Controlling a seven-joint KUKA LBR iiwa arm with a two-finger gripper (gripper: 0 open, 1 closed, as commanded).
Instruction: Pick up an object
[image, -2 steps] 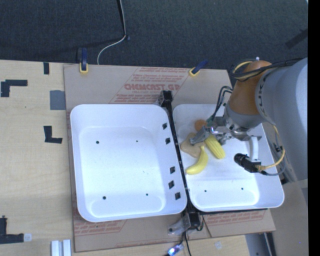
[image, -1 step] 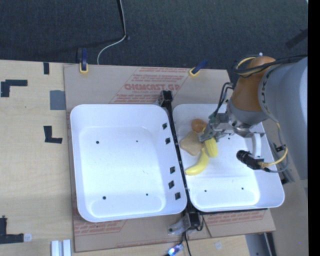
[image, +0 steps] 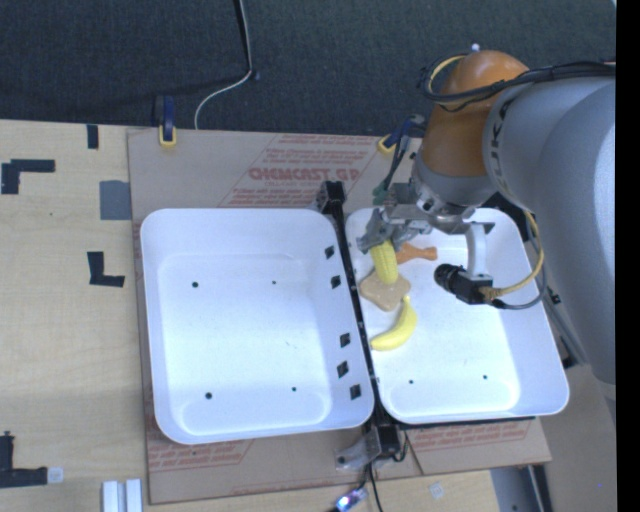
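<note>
Banana (image: 396, 330) lowest in right bin (image: 500, 385); tool (image: 385, 238) over corn (image: 385, 262); finger state unclear.

Wooden bench (image: 60, 330) under brown cardboard (image: 290, 170), dark carpet (image: 120, 50) behind.

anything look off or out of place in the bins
Nothing looks spilled or broken. All the items, a banana, a tan piece and a corn cob, crowd the right bin beside the divider, under the gripper.

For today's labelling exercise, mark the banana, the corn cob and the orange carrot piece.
banana (image: 396, 330), camera view, middle of its curve.
corn cob (image: 384, 262), camera view, middle of its length.
orange carrot piece (image: 418, 255), camera view, its centre.
</note>
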